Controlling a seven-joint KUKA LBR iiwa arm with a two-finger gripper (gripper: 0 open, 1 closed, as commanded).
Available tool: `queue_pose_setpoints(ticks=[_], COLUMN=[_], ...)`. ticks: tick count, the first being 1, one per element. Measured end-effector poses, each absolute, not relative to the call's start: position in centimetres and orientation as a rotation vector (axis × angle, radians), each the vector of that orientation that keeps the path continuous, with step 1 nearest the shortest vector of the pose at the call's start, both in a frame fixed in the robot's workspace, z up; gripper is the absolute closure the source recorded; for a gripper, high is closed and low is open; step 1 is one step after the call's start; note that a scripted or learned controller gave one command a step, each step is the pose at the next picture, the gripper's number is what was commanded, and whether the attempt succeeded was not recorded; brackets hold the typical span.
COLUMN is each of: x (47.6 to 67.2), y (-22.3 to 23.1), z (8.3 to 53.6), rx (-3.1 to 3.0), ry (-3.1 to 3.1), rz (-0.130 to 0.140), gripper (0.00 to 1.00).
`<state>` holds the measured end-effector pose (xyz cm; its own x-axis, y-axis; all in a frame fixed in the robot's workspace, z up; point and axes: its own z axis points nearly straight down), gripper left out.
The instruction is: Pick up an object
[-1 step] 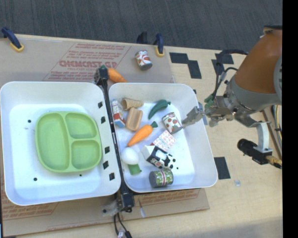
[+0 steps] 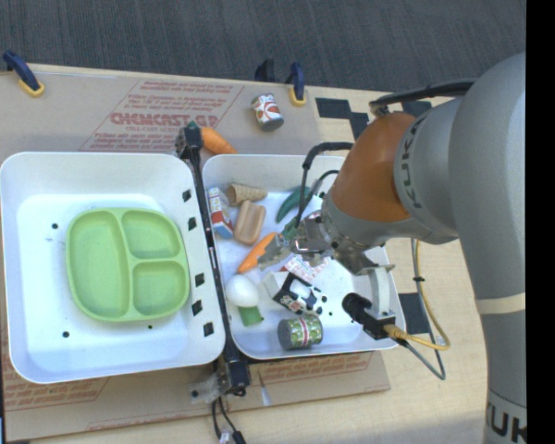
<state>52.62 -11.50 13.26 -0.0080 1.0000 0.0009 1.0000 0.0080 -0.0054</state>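
Lying in the right bin [image 2: 259, 345] among a white egg [image 2: 242, 290], a can [image 2: 301, 331] and a wooden peg [image 2: 250, 221], the carrot [image 2: 257, 252] sits just left of the gripper [image 2: 301, 243], its grasp impossible to judge.

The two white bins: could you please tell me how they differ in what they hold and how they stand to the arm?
The left bin holds one green divided plate; the right bin holds a jumble: a can, an egg, a carrot and more. The arm hangs over the right bin, while the left bin lies apart from it. Both are shallow, white and side by side.
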Motion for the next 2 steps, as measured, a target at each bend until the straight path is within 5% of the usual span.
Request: queue_pose_setpoints(ticks=[1, 2], x=[47.9, 48.0], y=[-10.9, -10.8], z=[9.4, 10.4], rx=[-2.221, -2.214], ry=[-2.234, -2.241], rz=[-0.002, -0.005], gripper=[0.0, 1.0])
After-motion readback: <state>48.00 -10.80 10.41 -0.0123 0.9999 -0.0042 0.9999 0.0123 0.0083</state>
